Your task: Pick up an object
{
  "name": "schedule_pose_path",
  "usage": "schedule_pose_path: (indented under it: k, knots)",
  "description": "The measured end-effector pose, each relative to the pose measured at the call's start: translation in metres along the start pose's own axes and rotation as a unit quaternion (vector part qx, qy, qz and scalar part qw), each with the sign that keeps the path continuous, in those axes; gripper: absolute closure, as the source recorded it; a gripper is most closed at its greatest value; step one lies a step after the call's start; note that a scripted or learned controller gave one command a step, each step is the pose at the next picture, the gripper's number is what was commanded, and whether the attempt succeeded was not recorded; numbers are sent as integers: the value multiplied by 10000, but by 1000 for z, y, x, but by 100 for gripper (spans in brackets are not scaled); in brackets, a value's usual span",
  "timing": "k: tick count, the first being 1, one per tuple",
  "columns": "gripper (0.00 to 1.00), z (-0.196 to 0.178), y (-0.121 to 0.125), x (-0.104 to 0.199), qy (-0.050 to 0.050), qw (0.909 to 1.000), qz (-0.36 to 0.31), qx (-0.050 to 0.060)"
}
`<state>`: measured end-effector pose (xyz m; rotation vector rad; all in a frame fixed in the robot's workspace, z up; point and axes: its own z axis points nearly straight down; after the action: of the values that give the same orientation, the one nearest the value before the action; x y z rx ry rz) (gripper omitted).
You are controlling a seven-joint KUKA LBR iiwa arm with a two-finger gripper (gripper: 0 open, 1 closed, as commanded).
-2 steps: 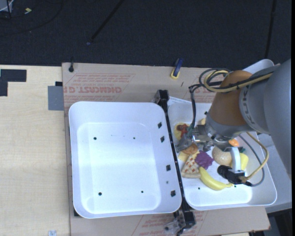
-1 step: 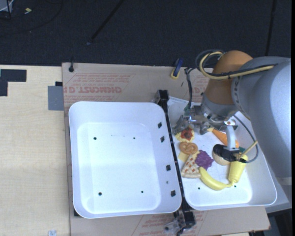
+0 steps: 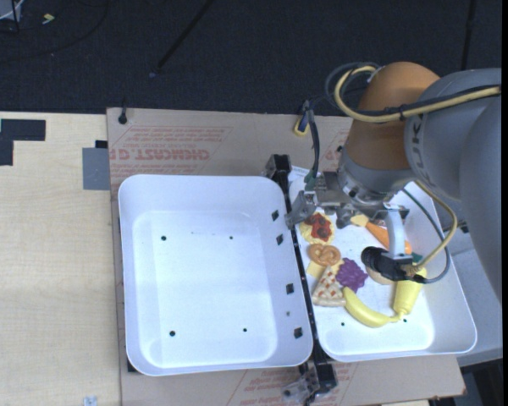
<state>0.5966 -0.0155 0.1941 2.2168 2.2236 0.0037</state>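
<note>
Bench (image 3: 51,252): two bins (image 3: 199,277), one banana (image 3: 366,311)

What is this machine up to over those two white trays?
A robot arm reaches in from the right over the right-hand bin, which holds small toy foods: a banana, purple grapes, a pretzel and a waffle piece. Its gripper is low over a red piece. Nothing looks lifted yet.
</note>
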Motion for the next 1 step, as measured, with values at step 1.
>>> schedule_pose_path:
  k: [1]
  knots:
    - [100,-3,0,-2,1,10000,8,45]
